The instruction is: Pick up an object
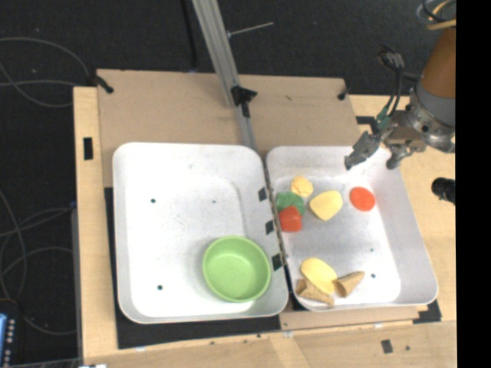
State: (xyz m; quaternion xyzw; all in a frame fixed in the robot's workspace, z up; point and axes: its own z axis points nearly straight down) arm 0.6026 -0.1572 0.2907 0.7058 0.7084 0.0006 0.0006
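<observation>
The claw (378,153) hangs over the far right part of the right bin (403,228), its two fingers spread apart with nothing between them. One finger (359,153) points down toward the left, the other (397,156) sits to its right.

Nearest to it is a round red-orange piece (362,198), lying on the bin floor just nearward of the claw and clear of both fingers. Left of that piece rests a pale yellow lump (326,205), and farther left a smaller yellow piece (301,186), a green piece (288,201) and a red piece (290,219) cluster against the bin's left wall. At the near end lie another yellow lump (317,271) and two tan cone-like pieces (349,283), well apart from the claw.

The left bin (153,182) on the desk (307,102) holds a green bowl (236,268) in its near right corner.
</observation>
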